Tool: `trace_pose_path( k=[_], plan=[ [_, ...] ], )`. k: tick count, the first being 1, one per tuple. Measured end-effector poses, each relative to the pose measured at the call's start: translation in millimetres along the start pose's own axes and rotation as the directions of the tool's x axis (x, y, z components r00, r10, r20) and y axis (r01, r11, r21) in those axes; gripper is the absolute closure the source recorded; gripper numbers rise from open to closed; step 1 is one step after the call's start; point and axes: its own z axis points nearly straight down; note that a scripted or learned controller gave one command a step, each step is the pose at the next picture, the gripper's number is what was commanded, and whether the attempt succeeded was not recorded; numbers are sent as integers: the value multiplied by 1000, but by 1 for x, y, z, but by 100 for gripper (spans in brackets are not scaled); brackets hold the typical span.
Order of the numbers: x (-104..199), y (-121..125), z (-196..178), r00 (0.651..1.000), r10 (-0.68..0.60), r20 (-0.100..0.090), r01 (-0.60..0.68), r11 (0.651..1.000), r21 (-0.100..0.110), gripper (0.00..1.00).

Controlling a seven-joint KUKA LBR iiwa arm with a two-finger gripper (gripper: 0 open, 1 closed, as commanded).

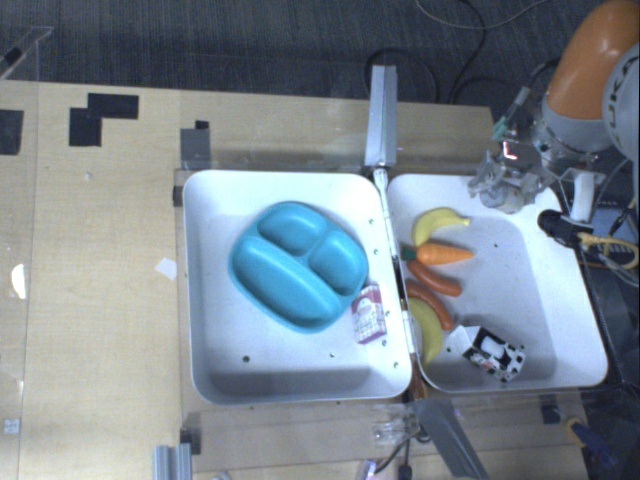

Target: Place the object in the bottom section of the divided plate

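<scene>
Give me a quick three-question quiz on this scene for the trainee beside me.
1. True or false: the blue divided plate lies in the left bin.
2. Which food lies just below the yellow banana in the right bin?
3. The gripper hangs over which bin: A left, B right?

Key: 1 true. 2 the orange carrot. 3 B.

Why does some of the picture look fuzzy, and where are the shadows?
In the camera view, the end effector at the right bin's top edge looks soft and smeared, while the blue divided plate is sharper; a soft grey shadow lies along the left bin's lower wall; pale glare washes the bench at left.
</scene>
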Motion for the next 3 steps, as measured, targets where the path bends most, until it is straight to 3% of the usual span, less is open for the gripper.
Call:
trace_pose_path(
  k=[1,2,3],
  plan=[
    [20,6,92,877,480,0,-480,877,2,100],
    [34,-6,103,887,463,-7,-463,886,-18,100],
    [32,0,103,504,864,-11,-864,504,-4,100]
  ],
)
